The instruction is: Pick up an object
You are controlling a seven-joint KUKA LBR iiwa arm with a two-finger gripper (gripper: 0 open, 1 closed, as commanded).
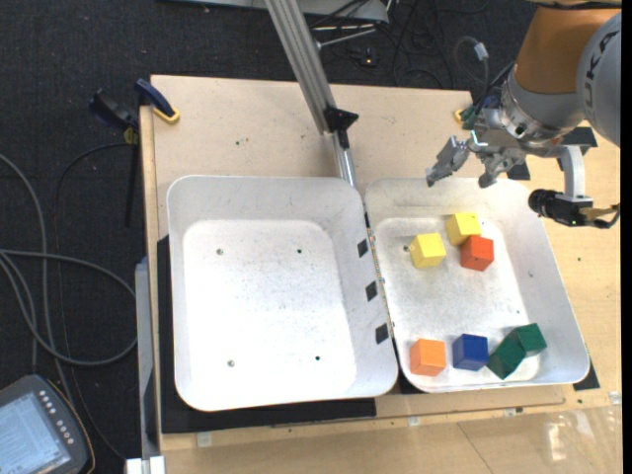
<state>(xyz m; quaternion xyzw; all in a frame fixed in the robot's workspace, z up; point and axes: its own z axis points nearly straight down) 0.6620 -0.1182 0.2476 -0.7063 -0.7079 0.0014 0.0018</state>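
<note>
On the bench point(247, 117), two shallow white bins are sitting side by side: the left bin point(197, 205) and the right bin point(553, 294), their inner rims touching. A slanted metal pole point(296, 42) is crossing the bench from the top edge down to the gap between the bins, and a clamp point(148, 102) is gripping the bench's upper left corner. Cables are lying on the dark floor to the left. The arm point(568, 38) is reaching in from the upper right, its orange band sitting above the wrist, and the gripper point(466, 166) is hanging above the right bin's upper rim with its two fingers spread apart and nothing between them. Below it, a yellow cube point(462, 227) is touching a red-orange cube point(477, 252), with a second yellow cube point(428, 250) just beside them to the left. Along the bin's lower edge, an orange cube point(428, 355), a blue cube point(471, 352) and two green blocks point(518, 349) are lying in a row, well apart from the gripper.
</note>
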